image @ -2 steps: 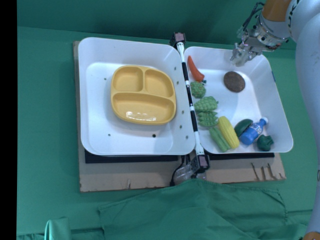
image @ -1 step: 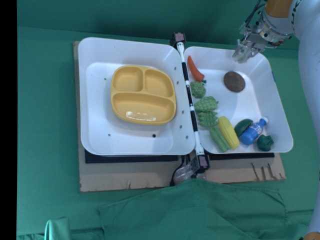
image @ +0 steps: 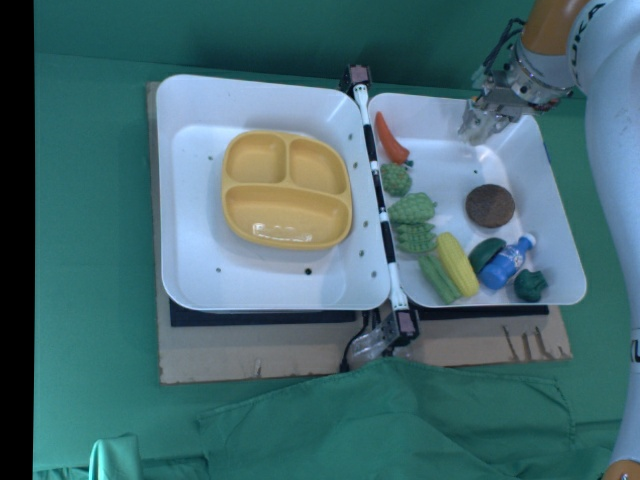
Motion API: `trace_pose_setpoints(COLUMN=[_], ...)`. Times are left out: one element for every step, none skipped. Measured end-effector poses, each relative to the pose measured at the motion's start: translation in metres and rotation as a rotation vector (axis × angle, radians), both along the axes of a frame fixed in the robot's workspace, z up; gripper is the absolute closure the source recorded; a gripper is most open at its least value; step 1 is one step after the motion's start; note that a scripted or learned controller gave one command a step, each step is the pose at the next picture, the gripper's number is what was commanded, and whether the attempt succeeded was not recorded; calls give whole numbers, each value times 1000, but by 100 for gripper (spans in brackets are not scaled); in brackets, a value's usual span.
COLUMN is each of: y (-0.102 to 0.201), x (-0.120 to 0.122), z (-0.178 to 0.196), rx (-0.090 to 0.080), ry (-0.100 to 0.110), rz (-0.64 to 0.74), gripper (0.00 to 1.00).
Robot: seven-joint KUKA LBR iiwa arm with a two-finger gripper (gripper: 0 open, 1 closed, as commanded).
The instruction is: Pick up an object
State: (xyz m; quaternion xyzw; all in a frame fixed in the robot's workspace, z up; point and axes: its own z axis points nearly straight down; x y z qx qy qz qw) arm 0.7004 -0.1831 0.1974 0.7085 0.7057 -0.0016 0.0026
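The right bin holds small toy foods: an orange carrot, green leafy pieces, a yellow corn cob, a brown round patty, a blue bottle, a green cucumber-like piece and a dark green piece. My gripper hangs over the far part of this bin, above bare white floor, behind the patty and right of the carrot. Its fingers point down, close together, with nothing seen between them.
The left bin carries a yellow three-compartment plate. A black-and-white divider bar runs between the bins. Crumpled green cloth lies in front of the cardboard base. The arm comes in from the upper right.
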Motion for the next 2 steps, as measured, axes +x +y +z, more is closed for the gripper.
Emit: trace_pose_setpoints(y=[-1, -2], x=[1, 2], z=[11, 26], rx=[-2, -6], ry=[-3, -12], rz=[-3, -5], gripper=[100, 100])
